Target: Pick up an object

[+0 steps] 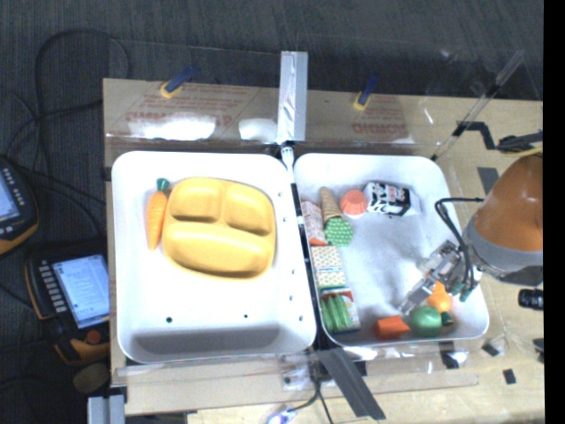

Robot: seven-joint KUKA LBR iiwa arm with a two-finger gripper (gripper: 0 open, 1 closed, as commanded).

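Note:
My gripper (430, 287) hangs low in the right bin's (388, 263) front right corner, below the orange band of the arm (516, 215). Its tip is right by a small orange piece (440, 302) and a green round toy (426, 320). An orange block (391, 327) lies just left of the green toy. Further back in this bin lie an orange cup (353, 202), a black-and-white toy (387, 198) and a cone with a green top (335, 221). The view does not show anything held.
Along the right bin's left wall lie a patterned box (327, 267) and a pack of green sticks (339, 311). The left bin (203, 325) holds a yellow divided tray (221, 226) and a carrot (156, 213). Cables run beside the arm (441, 210).

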